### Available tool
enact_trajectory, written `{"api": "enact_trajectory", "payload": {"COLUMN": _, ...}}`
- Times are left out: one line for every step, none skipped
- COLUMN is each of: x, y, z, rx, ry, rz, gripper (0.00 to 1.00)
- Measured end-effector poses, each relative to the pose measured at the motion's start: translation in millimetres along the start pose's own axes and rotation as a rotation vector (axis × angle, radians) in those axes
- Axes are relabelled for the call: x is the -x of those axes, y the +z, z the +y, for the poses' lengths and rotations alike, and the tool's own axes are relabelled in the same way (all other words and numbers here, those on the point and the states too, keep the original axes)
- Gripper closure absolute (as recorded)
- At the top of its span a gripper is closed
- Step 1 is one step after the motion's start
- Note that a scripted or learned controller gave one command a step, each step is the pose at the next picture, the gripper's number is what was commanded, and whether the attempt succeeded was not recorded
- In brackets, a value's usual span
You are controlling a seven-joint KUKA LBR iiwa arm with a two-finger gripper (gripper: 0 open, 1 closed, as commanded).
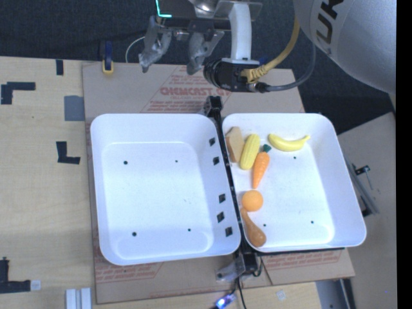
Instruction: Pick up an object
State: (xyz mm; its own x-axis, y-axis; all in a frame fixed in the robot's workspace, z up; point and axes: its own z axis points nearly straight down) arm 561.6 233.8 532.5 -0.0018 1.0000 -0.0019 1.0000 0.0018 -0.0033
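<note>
The right bin holds several toy foods. A banana lies at its far side. A yellow corn cob and a tan bread piece sit against the left wall, with a carrot beside them. An orange ball and a brownish piece lie nearer the front. My gripper hangs high above the bench beyond the bins' far edge. Its two fingers stand apart with nothing between them.
The left bin lies beside the right one, joined along a black hinge strip. Both rest on a cardboard sheet. The large grey arm body fills the upper right. A cable loops near the wrist.
</note>
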Motion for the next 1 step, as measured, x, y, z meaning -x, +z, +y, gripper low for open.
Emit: {"api": "enact_trajectory", "payload": {"x": -1.3, "y": -8.4, "z": 0.7, "rx": -0.003, "ry": -0.002, "rz": -0.001, "gripper": 1.0}}
